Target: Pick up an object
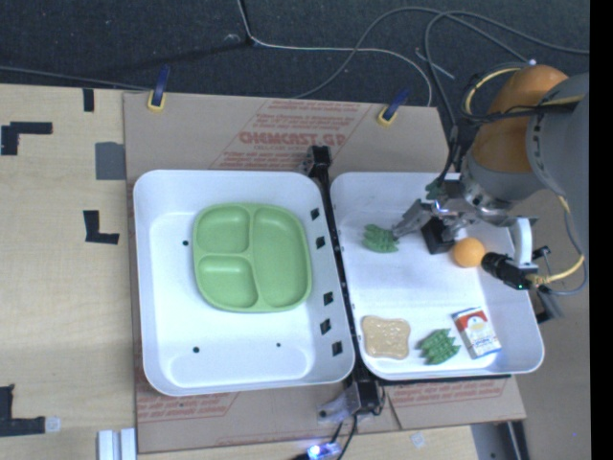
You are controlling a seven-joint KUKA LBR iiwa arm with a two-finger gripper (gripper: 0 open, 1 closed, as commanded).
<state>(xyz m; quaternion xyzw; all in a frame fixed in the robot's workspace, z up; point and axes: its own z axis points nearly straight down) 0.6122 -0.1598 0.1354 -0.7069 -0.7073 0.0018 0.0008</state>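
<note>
My gripper (421, 232) hangs low over the upper part of the right bin (412, 274). Its fingers are spread open with nothing between them. One fingertip (405, 226) points toward a green leafy toy (380, 239) just to its left, apart from it. An orange ball (467, 252) lies just right of the other finger. Along the bin's front lie a slice of toast (385, 336), a second green leafy piece (439, 346) and a small red and white carton (476, 332).
The left bin (163, 286) holds a green divided plate (252, 257). A black divider with clips (328, 257) runs between the bins. Cables (412, 36) trail across the dark mat behind the bench. The arm's orange band (517, 113) sits at the upper right.
</note>
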